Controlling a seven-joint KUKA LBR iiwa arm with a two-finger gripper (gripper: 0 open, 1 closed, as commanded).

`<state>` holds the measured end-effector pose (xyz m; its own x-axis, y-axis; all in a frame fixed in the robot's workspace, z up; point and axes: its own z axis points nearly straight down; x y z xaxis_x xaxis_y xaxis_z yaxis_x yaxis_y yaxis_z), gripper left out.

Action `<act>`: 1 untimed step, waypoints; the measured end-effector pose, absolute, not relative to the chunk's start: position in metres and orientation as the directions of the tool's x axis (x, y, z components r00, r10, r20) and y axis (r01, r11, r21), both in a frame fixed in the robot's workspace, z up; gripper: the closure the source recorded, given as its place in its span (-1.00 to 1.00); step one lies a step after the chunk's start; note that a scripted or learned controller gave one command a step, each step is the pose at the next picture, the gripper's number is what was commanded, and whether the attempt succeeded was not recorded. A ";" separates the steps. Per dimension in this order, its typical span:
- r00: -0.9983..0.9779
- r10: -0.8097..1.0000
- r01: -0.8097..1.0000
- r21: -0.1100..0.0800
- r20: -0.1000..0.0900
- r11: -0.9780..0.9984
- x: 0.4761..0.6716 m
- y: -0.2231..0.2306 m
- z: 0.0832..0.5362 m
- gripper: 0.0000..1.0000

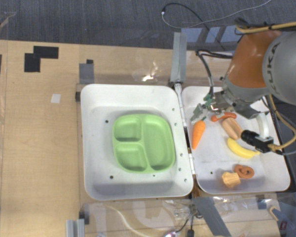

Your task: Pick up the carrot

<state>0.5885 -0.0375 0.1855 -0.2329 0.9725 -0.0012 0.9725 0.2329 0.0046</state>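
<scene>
Carrot (pixel 198 133) — just below hand (pixel 203 109)

Bench (pixel 39 147): you see pale wood with black marks at its far left.
On it: left bin (pixel 96 181) and right bin (pixel 274 181), side by side.
</scene>
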 end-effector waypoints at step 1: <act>-0.014 1.000 1.000 0.004 0.001 0.014 0.573 -0.020 0.198 -1.00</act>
<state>0.5733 -0.0202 0.1980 -0.0136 0.9999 0.0006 0.9999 0.0136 0.0039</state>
